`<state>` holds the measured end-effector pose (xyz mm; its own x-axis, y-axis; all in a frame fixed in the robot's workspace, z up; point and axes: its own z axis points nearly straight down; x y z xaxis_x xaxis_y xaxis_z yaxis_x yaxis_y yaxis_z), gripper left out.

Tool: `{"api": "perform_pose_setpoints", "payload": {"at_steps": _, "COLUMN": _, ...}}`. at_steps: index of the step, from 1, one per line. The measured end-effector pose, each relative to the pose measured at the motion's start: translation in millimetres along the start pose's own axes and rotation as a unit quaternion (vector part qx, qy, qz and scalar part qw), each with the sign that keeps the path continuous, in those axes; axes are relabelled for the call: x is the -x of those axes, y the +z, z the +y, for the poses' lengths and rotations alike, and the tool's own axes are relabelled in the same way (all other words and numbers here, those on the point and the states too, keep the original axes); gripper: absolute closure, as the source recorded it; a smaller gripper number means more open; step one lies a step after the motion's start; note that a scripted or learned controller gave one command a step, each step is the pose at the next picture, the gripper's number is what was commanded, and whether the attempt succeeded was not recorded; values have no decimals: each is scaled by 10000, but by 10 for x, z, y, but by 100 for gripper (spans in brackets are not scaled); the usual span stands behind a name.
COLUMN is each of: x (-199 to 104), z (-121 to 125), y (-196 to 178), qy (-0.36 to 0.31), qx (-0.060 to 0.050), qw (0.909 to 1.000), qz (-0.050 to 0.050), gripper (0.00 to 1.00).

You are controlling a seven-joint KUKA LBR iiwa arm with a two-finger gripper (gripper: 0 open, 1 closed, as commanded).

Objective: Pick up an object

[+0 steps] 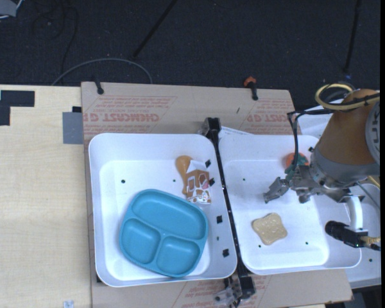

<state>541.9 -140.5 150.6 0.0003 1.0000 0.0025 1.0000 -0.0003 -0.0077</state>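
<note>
Seen from above, my arm [346, 140] reaches in from the right over the right bin [308, 252], my jaws [289, 190] hanging above its floor with nothing visible between them. A tan, toast-shaped piece [269, 228] lies on the bin floor just below them, and a small orange object [289, 160] sits near the bin's far wall beside my wrist. In the left bin [106, 191], a blue divided plate [163, 232] rests toward the near side, with a small printed packet [197, 187] and a tan scrap [183, 165] just beyond it. Both bins stand on a cardboard sheet [179, 111] on the tabletop [32, 223].
</note>
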Motion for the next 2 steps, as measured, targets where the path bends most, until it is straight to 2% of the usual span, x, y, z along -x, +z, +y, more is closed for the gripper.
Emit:
{"api": "perform_pose_setpoints", "payload": {"at_steps": 1, "x": 5, "z": 6, "y": 641, "qy": 0, "qx": -2, "qw": 10000, "qz": 0, "gripper": 0}}
{"api": "perform_pose_setpoints", "payload": {"at_steps": 2, "x": 21, "z": 8, "y": 508, "qy": 30, "qx": 8, "qw": 10000, "qz": -2, "gripper": 100}}
